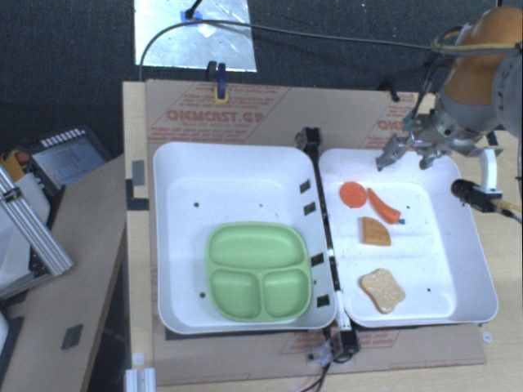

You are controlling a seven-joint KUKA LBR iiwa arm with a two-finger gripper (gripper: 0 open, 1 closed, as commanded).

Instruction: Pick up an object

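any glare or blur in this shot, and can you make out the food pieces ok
Camera view: glare washes out the foil sheet at top; the white bins are evenly lit with soft shadows; the toast slice and carrot read clearly; the gripper looks slightly soft.

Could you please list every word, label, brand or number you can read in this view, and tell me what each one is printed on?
"CHEMCAST GP": red print on the brown board behind the left bin; the last letters are uncertain.
The same red print repeats behind the right bin, near the gripper, too blurred to read.
The dark device at the left edge carries markings too small to read.
Nothing readable on the green tray or the food pieces.
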